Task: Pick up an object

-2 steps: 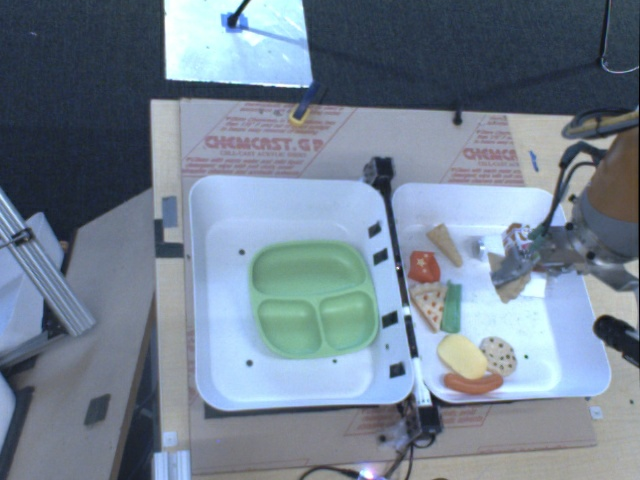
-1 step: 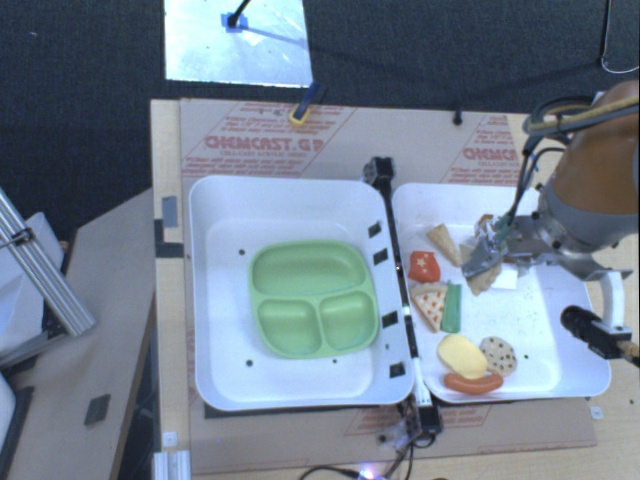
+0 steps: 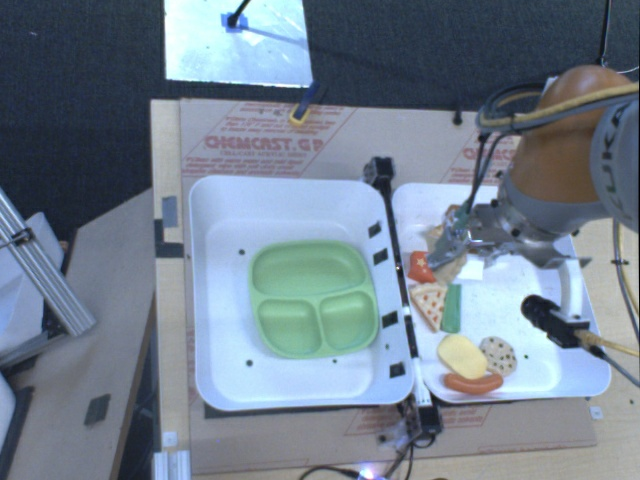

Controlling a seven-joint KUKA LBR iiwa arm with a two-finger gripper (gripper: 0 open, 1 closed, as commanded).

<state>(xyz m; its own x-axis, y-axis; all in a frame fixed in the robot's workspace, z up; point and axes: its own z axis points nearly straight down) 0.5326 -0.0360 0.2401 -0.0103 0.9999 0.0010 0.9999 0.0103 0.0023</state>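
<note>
Hovering my fingers (image 3: 452, 236) over the right bin (image 3: 560, 368), 11 o'clock corner, targeting the red toy (image 3: 421, 266); grip state unclear.

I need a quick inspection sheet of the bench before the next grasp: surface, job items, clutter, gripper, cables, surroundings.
Surface: two white bins side by side, left bin, right bin.
Job's things: in right bin, red piece, pizza slice, green stick, yellow piece, cookie, sausage.
Clutter: green divided tray in left bin.
Gripper: gripper low over right bin's far side; fingers unclear.
Cables: on arm.
Surroundings: cardboard sheet under bins.
</note>
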